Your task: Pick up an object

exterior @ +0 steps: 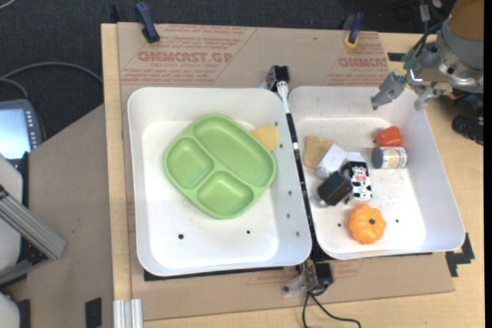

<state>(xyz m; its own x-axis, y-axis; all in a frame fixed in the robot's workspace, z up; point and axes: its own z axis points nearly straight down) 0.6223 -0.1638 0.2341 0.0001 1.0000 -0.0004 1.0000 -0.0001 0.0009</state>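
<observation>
Gripper [401, 90] metallic, fingers spread with nothing between, above right bin [438, 188], ribbed orange pumpkin [367, 224], glossy green sectioned tray [220, 164]

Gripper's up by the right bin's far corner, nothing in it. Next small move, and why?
Probably bring the gripper toward the camera and down over the red object. It sits nearest, at the edge of the cluster in the right bin, with bare floor on its far side.
</observation>
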